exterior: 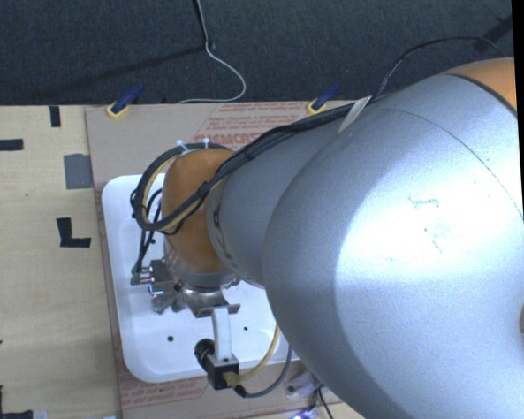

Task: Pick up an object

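grey arm [379,241] reaches from the right and hangs over a white bin [126,257] on the tabletop [37,289], likely to grasp. the end effector [186,297] state cannot be told. any object is hidden beneath it.

The arm [397,240] wore a smooth grey shell, glossy enough to carry a broad white highlight. Its orange band [192,222] looked just as smooth, with a softer sheen. Below the band, the tool [173,289] showed bare metal, bright and polished. The white bin [122,230] looked like moulded plastic, smooth and faintly shiny. Under it lay a sheet of brown cardboard [151,131], matt, with red print. The desk [37,298] had a pale, matt, wood-like face bearing strips of flat black tape [69,235]. Behind the desk hung a dark cloth [75,47], matt and coarse in weave.
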You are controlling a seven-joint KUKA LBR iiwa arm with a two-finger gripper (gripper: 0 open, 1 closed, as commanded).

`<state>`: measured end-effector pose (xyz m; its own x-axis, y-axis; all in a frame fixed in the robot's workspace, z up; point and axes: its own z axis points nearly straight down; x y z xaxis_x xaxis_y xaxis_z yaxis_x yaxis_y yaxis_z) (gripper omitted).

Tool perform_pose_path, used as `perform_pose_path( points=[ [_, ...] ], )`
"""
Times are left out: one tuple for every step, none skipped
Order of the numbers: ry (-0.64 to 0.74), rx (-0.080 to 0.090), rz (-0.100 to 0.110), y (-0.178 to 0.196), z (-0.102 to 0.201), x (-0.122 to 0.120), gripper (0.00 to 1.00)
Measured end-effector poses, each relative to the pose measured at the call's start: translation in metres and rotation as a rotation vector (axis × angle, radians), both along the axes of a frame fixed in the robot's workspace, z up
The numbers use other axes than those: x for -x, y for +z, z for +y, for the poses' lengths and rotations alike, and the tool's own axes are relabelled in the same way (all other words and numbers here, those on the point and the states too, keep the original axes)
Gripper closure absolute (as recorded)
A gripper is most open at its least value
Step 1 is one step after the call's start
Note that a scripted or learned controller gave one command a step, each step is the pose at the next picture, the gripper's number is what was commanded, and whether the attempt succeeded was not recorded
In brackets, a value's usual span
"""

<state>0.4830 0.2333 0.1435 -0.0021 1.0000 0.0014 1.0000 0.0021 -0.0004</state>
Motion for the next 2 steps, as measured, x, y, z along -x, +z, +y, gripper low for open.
perform_pose_path(
  points=[
    [-0.001, 0.003, 0.002, -0.0613, -0.0005, 0.0002, 1.00],
    [-0.001, 0.001, 0.002, -0.0583, -0.0004, -0.0002, 1.00]
  ],
)
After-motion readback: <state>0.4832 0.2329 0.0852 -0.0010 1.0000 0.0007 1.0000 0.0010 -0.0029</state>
